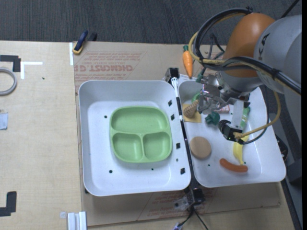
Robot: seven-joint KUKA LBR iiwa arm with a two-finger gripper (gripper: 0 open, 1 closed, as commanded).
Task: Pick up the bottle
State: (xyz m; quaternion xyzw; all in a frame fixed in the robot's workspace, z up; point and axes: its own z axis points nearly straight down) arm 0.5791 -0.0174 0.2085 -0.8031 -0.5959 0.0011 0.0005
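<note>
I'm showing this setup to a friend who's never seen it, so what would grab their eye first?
Probably the big grey arm with its orange band, reaching in from the right over the right bin. Next, the bright green three-compartment plate in the middle of the left bin. Then the scattered toy food in the right bin: a round bun, a sausage, a banana, plus a carrot lying outside, above that bin.
</note>
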